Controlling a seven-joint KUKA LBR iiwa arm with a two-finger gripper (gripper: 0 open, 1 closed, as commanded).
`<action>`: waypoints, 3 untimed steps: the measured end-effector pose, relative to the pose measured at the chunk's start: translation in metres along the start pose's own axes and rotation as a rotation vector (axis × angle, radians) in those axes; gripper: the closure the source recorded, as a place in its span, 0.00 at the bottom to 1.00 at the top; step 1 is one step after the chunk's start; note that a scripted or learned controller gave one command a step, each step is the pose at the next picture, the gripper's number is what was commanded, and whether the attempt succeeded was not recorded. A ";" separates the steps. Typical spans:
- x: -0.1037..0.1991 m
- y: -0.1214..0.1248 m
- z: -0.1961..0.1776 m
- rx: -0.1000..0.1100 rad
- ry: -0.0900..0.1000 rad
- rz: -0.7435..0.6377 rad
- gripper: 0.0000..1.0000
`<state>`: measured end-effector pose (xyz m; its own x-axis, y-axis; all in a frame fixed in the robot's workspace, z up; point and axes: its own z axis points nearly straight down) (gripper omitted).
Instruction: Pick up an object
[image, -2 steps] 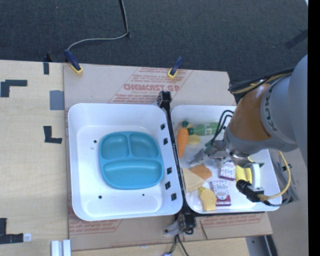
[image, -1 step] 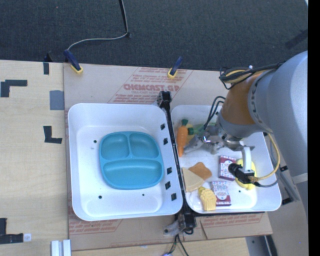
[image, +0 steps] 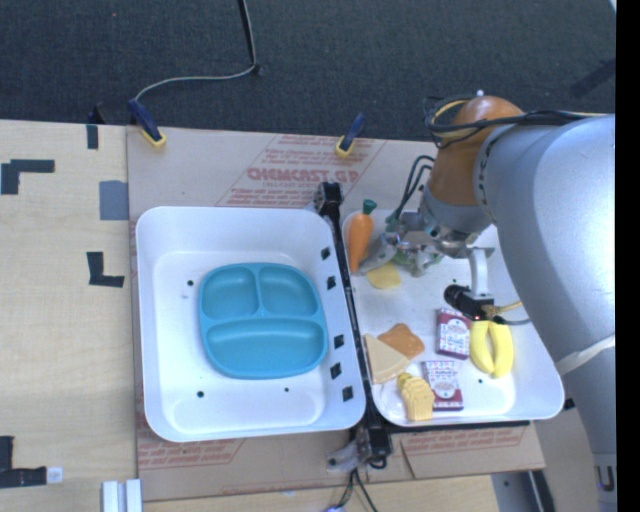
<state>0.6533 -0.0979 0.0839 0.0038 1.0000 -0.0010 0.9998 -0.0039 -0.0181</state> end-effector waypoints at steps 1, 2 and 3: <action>-0.020 -0.096 0.000 -0.019 -0.001 -0.003 0.00; -0.021 -0.017 -0.002 -0.018 -0.008 -0.002 0.00; -0.009 0.008 -0.002 0.014 -0.012 0.011 0.00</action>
<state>0.6609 -0.1072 0.0855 0.0148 0.9998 -0.0131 0.9994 -0.0152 -0.0325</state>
